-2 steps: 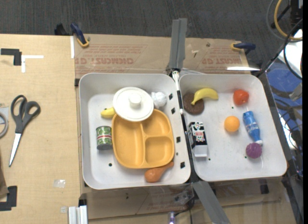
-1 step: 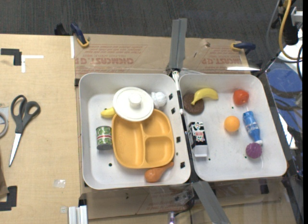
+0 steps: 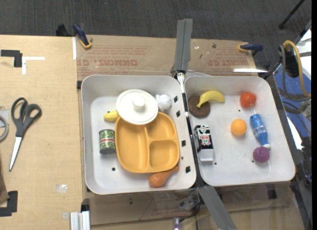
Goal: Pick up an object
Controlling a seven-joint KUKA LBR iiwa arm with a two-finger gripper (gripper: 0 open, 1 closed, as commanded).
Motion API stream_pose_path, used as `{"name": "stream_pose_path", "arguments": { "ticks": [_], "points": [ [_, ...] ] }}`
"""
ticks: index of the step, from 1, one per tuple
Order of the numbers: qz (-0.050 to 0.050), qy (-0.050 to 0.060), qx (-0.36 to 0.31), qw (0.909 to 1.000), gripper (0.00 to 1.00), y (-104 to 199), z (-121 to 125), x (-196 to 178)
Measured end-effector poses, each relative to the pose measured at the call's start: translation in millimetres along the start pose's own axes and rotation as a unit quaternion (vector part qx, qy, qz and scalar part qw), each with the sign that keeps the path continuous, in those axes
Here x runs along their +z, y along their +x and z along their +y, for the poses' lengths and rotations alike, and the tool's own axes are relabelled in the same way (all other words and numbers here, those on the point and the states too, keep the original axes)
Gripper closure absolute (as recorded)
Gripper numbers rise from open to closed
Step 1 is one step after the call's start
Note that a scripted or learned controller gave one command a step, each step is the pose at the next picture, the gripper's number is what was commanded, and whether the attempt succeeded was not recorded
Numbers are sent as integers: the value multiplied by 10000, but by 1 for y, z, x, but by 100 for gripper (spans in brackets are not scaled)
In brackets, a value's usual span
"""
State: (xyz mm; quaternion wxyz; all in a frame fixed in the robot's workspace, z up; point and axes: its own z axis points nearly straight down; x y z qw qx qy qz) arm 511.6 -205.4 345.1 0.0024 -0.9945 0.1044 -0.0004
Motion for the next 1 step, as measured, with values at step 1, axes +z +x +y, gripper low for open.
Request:
{"name": "stream_pose_path", "arguments": {
  "ticks": [1],
  "points": [
    [12,30,-11,10000,100,2,-3,-9]
  ]
}}
